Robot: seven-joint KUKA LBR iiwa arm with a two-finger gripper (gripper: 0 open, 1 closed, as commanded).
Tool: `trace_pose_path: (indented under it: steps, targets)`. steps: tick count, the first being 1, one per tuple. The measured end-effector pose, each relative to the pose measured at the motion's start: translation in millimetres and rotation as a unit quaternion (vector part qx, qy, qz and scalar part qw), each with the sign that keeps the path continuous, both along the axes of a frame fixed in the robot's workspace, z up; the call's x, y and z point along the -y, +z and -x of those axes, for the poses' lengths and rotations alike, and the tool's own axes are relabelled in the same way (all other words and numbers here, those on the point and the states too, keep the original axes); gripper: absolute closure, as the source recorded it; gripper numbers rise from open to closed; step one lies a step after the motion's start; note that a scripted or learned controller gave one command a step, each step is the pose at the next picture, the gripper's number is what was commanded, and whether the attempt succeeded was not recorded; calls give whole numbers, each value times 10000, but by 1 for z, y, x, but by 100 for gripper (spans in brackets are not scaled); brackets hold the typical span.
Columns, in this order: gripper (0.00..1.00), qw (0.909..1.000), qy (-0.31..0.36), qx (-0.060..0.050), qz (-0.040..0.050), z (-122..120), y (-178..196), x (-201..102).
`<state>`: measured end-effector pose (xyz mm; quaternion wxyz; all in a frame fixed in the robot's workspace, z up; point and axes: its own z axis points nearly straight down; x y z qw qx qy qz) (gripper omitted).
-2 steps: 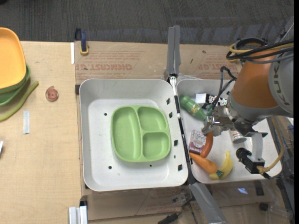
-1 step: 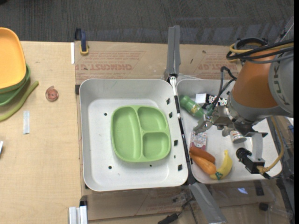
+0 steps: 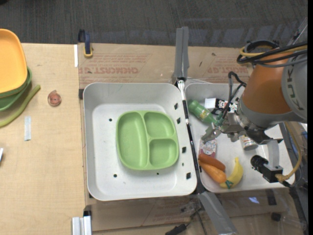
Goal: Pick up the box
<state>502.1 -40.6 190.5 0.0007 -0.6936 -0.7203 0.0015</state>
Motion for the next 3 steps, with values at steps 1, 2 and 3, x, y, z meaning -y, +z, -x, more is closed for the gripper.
trace_pose_path:
  steps: [1, 2, 3]
  targets:
    - [0, 9998, -197, 7, 2, -64, -100, 64]
    - [0, 9990, 455, 4, -9, 15, -100, 72]
    - [100, 9991, 434, -1, -9, 15, -91, 72]
